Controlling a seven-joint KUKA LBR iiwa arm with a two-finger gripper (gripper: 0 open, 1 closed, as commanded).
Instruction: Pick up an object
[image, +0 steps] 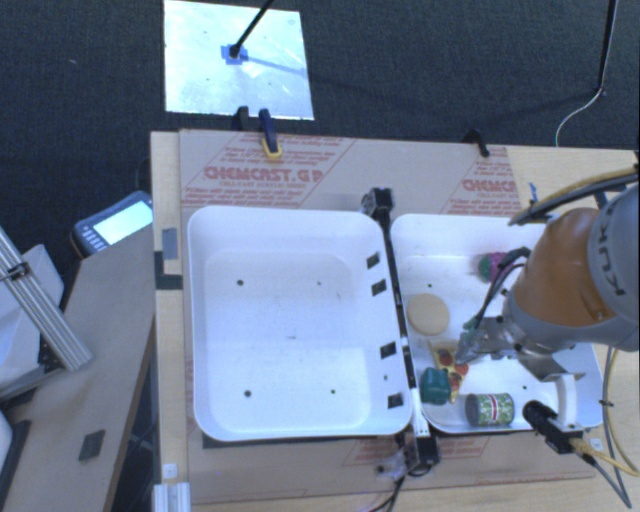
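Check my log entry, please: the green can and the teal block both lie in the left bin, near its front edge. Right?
Not quite. The camera view shows the green can and the teal block in the right bin, near its front edge, not the left bin.

Left bin (290, 320): centre-left of the frame, on the worktop (420, 165).
Right bin (440, 250): touching the left bin's right side.
Tan round disc (429, 313): left part of the right bin.
Teal block (435, 385): lower left corner of the right bin, below the disc.
Green can on its side (489, 408): just right of the block.
Pink and green item (489, 265): upper part of the right bin.
Gripper (466, 350): between disc and can.
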